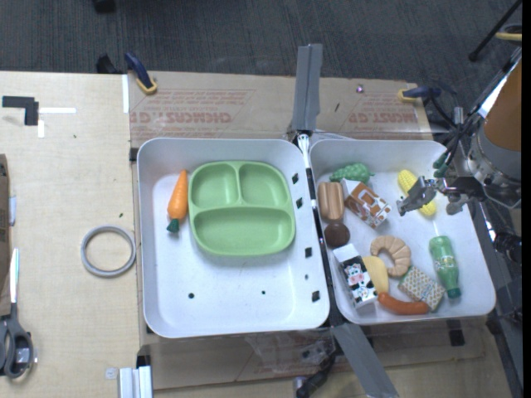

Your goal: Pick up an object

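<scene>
Two shallow white plastic bins sit side by side across the middle of the frame. The left bin holds one pale green three-compartment plate in its upper half and one orange toy carrot lying just beside the plate's left edge, long axis running up and down the frame. The right bin holds the clutter: one green leafy toy, one yellow toy corn cob, one hot dog in a bun, one brown-and-white patterned box, one dark brown round piece, one tan croissant, one green plastic bottle, one cow-print carton, one yellow banana, one checked packet and one red sausage along the lower rim.

The grey arm reaches in from the right edge, and its two-finger gripper hangs over the upper right part of the right bin with the fingers spread apart and nothing between them. No particular object is named by the task, so the nearest candidate matters most — the corn cob lies directly at the fingertips, partly hidden behind them, its long axis slanting from upper left to lower right. The patterned box lies just to the gripper's left, and the bottle sits below and to the right, standing lengthwise up and down the frame. A short descent onto the corn looks like the likeliest move.
</scene>
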`<state>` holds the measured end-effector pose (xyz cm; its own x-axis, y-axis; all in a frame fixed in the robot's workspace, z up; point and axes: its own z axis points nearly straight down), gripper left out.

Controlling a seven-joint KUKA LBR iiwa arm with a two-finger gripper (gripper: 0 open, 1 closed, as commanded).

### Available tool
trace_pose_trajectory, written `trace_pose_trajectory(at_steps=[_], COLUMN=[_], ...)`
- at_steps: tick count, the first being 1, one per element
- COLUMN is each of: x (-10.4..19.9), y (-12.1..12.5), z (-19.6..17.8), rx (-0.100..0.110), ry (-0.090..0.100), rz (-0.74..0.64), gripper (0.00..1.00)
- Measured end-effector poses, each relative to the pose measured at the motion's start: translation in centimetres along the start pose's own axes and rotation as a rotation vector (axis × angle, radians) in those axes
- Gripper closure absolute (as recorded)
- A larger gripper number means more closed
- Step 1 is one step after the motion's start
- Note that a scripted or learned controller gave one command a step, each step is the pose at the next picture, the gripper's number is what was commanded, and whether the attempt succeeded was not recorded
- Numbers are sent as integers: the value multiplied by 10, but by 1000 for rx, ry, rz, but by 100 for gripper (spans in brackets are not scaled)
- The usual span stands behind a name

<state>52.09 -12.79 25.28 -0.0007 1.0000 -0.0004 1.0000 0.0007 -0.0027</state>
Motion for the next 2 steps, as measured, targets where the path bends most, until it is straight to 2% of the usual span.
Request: trace_pose_trajectory(at_steps=[1, 2], x=[-34, -75], y=[58, 104], z=[93, 161], rx=[0, -2], ry=[0, -1], rz=[-1, -58], gripper=[0, 0])
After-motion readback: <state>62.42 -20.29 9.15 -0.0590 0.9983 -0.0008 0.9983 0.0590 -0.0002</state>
